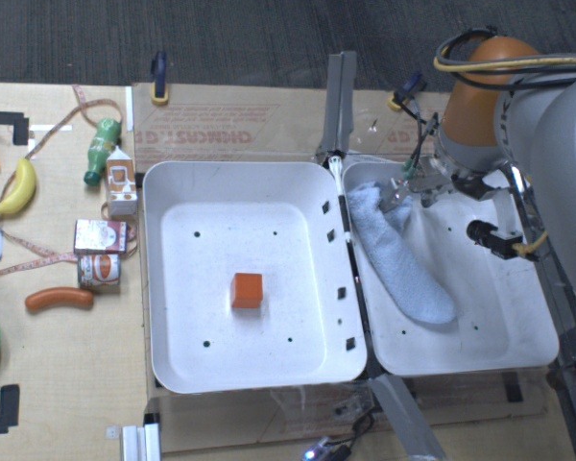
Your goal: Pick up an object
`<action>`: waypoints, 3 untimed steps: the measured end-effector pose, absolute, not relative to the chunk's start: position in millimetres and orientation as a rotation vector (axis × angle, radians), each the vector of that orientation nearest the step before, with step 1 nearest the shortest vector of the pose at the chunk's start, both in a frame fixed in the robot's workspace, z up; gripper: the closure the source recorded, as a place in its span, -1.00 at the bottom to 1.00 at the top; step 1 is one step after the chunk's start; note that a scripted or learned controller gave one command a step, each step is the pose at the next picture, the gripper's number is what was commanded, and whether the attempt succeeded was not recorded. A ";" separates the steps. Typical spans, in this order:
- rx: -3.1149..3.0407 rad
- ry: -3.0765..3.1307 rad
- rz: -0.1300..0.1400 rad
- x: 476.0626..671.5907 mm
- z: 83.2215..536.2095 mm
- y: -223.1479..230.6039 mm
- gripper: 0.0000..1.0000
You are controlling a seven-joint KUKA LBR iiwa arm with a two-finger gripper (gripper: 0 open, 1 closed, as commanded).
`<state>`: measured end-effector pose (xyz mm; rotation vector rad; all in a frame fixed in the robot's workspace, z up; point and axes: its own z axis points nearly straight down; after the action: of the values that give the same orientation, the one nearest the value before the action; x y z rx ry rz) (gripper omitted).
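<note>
Risk here, imo: the pale blue cloth (399, 257) is limp, so a pinch at its upper edge could just bunch or slide out on the lift, w/ most of it dragging in the right bin (518, 334). The gripper (406, 192) sits right at that upper edge, touching or just above it; can't tell if the fingers are apart or together, nor that they hold anything. Orange block (247, 290) lies well off to their left, in the left bin (173, 257).

An orange block (247, 290) sits in the white left bin (173, 257); a pale blue-grey cloth (403, 267) lies in the white right bin (518, 325).
</note>
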<state>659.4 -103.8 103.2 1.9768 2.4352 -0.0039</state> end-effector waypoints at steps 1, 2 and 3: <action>2.028 2.397 -0.002 597.7 139.2 -143.8 -1.00; 2.276 2.162 -0.002 627.3 150.8 -185.0 -1.00; 2.520 1.877 -0.003 567.8 185.1 -180.8 -1.00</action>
<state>567.8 -180.8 185.1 2.5203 1.8770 -0.0032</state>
